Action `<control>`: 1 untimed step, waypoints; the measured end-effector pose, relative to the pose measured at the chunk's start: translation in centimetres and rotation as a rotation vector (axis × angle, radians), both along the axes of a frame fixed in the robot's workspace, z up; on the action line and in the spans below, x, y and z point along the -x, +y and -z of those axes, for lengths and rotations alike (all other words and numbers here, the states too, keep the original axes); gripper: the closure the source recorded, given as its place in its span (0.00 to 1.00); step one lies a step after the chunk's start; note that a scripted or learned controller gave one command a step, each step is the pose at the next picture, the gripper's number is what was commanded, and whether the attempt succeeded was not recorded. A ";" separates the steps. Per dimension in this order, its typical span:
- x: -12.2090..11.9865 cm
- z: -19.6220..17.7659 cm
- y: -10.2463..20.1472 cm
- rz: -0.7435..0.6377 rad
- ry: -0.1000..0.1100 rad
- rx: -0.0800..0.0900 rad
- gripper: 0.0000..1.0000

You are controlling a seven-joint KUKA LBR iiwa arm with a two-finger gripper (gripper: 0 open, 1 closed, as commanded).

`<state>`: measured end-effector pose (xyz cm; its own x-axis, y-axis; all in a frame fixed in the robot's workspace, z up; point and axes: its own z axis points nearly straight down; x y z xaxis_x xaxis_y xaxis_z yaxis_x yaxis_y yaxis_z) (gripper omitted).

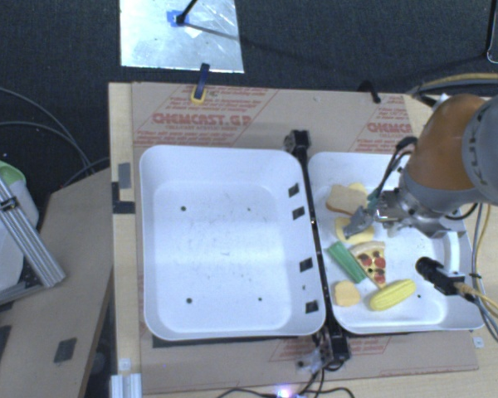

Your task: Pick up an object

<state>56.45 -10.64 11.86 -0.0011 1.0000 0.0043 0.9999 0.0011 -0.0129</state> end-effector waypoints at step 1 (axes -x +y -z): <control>-9.0 3.4 1.0 -0.007 -0.022 0.004 0.00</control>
